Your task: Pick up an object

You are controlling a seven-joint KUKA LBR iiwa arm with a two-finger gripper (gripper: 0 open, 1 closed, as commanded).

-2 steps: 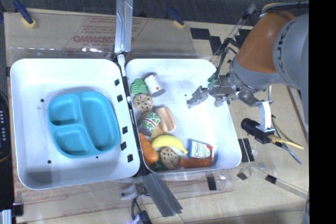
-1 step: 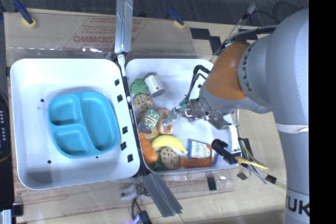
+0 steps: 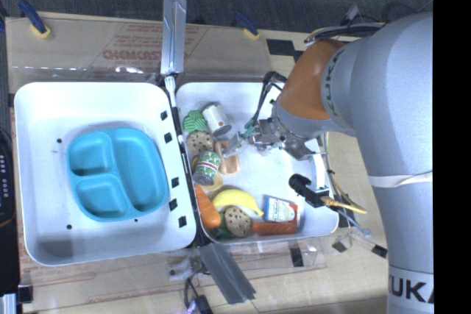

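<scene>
Arm [image 3: 383,121]: grey KUKA iiwa with an orange band, reaching in from the right and bending down over the right bin.
Left bin [image 3: 44,232]: shallow and white, on the left half of the bench.
Right bin [image 3: 250,93]: shallow and white, just beside the left bin, with a black clipped divider between them.
Blue tray [image 3: 116,173]: turquoise, with compartments, lying in the middle of the left bin.
Gripper [image 3: 254,134]: low over the far middle of the right bin, beside the small can; whether its fingers are apart or together I cannot tell (the wrist and cables hide them).
Banana [image 3: 234,200]: yellow, in the near left part of the right bin, touching the cookie.
Carrot [image 3: 207,208]: orange, along the left wall of the right bin, near side.
Food box [image 3: 280,210]: red and white, flat against the near wall, right of the banana.
Green-label can [image 3: 207,168]: on its side by the left wall, mid-bin.
Small can [image 3: 216,119]: silver, tilted, in the far left part of the right bin.
Cookie [image 3: 236,220]: brown and speckled (chocolate chip), just near of the banana.
</scene>
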